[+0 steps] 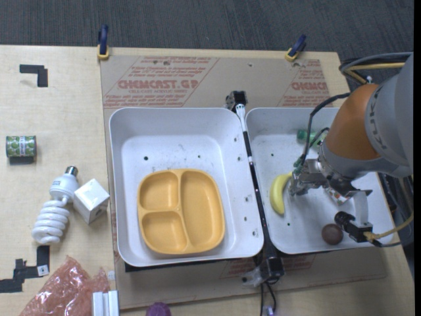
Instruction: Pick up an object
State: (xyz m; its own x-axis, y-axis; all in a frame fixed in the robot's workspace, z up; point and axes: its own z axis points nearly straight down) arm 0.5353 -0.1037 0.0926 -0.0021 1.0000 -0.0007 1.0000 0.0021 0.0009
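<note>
Arm in from 3 o'clock, wrist down inside the right bin (368,242). Gripper (300,184) sits low, just beside the banana (279,194), on the banana's 3 o'clock side. Whether the jaws are spread or pressed together I cannot tell: wrist housing and cabling cover them. Nothing visibly pinched.

Banana lies flat along the bin's left wall, long axis roughly 12 to 6 o'clock, curved. A small brown round object (332,234) rests at about 5 o'clock from the gripper, near the bin's front edge. A green item (304,135) sits at 12 o'clock, partly hidden by the arm.

Left bin (125,137) holds a yellow divided plate (181,211) (three compartments, nothing in them).

Handling judgement, banana: light, fairly firm but bruises under hard squeeze; skin smooth, slightly slippery. Best hold is across the short axis at mid-length, where it is thickest. The nearby wall leaves little room for the outer finger, so a slip or miss seems likely. The brown object looks small and prone to rolling.
</note>
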